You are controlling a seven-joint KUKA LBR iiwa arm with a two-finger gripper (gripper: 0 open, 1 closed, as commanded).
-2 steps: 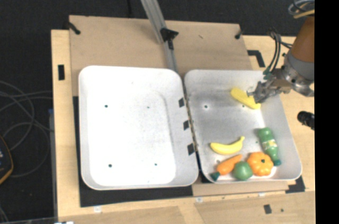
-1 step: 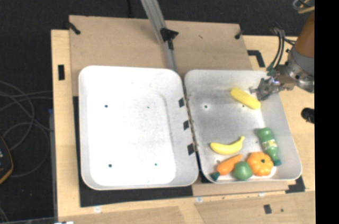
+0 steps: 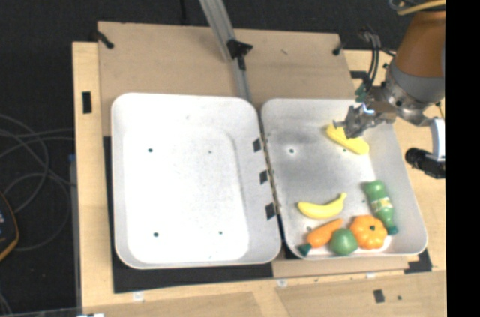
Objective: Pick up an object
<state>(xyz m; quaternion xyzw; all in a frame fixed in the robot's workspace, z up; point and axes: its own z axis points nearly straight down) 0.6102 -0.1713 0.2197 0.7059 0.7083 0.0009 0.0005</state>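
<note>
**Over the right bin: gripper meets a yellow piece**

Over the right bin's [image 3: 294, 121] far side, the gripper [image 3: 355, 121] touches the upper end of a yellow piece [image 3: 349, 140]; whether its jaws are clenched or released, I cannot tell. Toward the bin's near edge lie a banana [image 3: 322, 207], carrot [image 3: 324, 233], green ball [image 3: 344, 241], orange pumpkin [image 3: 368, 230] and green bottle [image 3: 379, 203].

The left white bin [image 3: 187, 180] lies bare and open. In the right white bin [image 3: 300, 136], toy fruit [image 3: 349, 229] crowds the lower right corner; its centre and upper left are free.

One fixed camera overhead looks down slantwise on both bins [image 3: 187, 180].
</note>
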